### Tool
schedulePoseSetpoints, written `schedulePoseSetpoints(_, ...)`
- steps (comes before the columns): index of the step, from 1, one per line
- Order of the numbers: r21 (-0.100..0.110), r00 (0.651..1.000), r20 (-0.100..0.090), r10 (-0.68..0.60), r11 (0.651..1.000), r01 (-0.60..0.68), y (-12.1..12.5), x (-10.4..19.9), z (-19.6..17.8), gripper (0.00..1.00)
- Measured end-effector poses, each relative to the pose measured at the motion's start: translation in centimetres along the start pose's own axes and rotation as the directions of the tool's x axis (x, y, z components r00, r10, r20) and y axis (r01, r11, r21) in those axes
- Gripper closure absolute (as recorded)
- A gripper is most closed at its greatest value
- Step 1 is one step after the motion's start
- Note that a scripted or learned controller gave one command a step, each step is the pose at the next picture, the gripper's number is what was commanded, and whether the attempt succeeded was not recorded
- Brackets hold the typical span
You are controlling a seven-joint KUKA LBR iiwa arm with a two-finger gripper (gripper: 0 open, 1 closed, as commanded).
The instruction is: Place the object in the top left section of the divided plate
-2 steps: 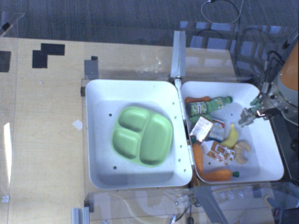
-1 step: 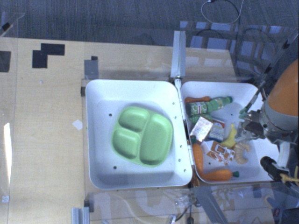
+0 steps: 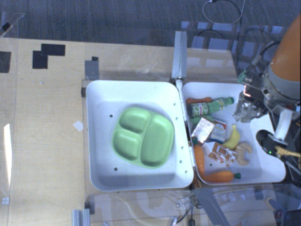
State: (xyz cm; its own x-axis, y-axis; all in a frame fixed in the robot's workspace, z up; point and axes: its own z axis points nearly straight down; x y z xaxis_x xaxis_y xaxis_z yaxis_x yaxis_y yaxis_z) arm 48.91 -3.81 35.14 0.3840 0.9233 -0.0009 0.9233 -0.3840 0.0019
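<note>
A green divided plate [image 3: 143,136] lies in the left bin [image 3: 101,173]. It has two small sections on its left and one large section on its right, and nothing lies in them. My gripper [image 3: 245,111] hangs over the right side of the right bin [image 3: 277,173], to the right of a green bottle [image 3: 210,107] and above a banana [image 3: 232,138]. No object shows in the gripper.
The right bin holds several items: an orange stick [image 3: 199,100] at the top, a white packet [image 3: 203,128], a blue packet [image 3: 218,133], a red-and-white packet [image 3: 223,154], a pale round pastry [image 3: 243,153] and two carrots [image 3: 199,157] [image 3: 217,176]. A metal divider [image 3: 178,55] separates the bins.
</note>
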Motion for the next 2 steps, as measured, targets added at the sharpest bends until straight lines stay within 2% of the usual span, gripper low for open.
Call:
schedulePoseSetpoints(1, 0.006, 0.902, 0.003, 0.431, 0.902, -0.431, 0.7, -2.2, 17.0, 1.0)
schedulePoseSetpoints(2, 0.003, 0.844, 0.001, 0.536, 0.844, -0.536, -0.9, 1.8, 16.9, 1.0)
